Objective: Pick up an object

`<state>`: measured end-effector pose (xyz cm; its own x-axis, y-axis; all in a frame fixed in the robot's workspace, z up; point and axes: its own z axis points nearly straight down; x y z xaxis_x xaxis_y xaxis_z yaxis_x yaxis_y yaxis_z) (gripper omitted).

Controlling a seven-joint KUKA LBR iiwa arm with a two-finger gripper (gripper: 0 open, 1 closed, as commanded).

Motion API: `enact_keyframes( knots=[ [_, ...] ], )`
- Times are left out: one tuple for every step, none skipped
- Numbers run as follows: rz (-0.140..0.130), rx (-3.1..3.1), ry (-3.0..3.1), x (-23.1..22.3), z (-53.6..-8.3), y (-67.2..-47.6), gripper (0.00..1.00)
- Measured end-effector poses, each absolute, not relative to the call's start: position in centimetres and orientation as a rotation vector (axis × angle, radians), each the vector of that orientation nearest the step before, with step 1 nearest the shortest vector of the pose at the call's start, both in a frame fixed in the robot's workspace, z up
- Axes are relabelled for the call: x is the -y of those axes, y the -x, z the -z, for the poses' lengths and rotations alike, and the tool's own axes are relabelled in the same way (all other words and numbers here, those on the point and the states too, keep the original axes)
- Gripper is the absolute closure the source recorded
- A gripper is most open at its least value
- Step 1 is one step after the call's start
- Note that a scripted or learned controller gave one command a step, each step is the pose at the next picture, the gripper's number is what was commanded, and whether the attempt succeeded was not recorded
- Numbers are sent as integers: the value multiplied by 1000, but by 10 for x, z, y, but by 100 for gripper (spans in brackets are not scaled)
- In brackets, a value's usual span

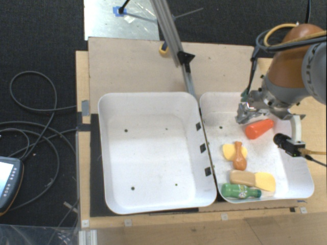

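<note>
- The arm [318,70] is grey, with smooth, rounded shells.
- A broad, glossy orange band [291,60] bulges above the wrist.
- The gripper [246,114] is small, of bare silvery metal.
- A thin dark cable [252,73] runs beside the band.

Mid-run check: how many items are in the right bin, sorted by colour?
Orange: 2, a red-orange piece and an orange-brown bottle shape
Yellow: 2, a disc and a wedge
Tan: 1, a block
Green: 1, a bottle
Total: 6, all in the right bin
</note>
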<state>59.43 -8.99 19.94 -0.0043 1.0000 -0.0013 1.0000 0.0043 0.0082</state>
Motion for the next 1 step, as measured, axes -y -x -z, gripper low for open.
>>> enact_keyframes(
  knots=[
    [-8, -2221, -2211, 96, -263, -596, 100]
  ],
)
